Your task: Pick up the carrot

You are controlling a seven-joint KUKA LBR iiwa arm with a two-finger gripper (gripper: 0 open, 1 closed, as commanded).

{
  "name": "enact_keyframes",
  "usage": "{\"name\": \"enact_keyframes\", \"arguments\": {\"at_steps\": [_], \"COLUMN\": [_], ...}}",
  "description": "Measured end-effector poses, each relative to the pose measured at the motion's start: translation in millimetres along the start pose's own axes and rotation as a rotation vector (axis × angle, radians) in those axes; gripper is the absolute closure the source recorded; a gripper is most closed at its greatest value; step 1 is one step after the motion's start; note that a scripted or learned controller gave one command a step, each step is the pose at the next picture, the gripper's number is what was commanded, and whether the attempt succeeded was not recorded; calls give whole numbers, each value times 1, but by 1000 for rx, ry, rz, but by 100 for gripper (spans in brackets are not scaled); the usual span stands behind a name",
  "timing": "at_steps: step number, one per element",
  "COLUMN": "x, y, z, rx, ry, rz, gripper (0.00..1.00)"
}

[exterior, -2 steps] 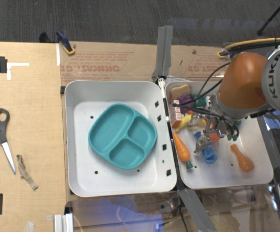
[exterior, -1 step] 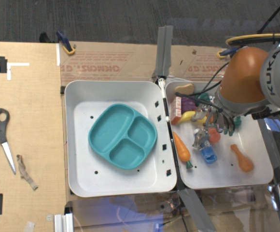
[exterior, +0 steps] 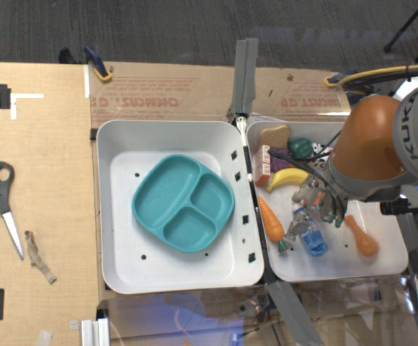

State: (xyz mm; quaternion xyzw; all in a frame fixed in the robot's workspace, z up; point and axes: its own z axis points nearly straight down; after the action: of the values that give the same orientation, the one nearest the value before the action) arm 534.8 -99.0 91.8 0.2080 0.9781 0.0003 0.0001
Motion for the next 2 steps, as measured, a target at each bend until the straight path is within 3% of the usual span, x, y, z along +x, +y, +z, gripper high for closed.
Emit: {"name": "enact_keyframes", "arguments": {"at_steps": [2], "x": [-9], "y": [-6], "z": [0], "rx": [2], "ry": [-1], "rz": [729], "gripper": [0]}}
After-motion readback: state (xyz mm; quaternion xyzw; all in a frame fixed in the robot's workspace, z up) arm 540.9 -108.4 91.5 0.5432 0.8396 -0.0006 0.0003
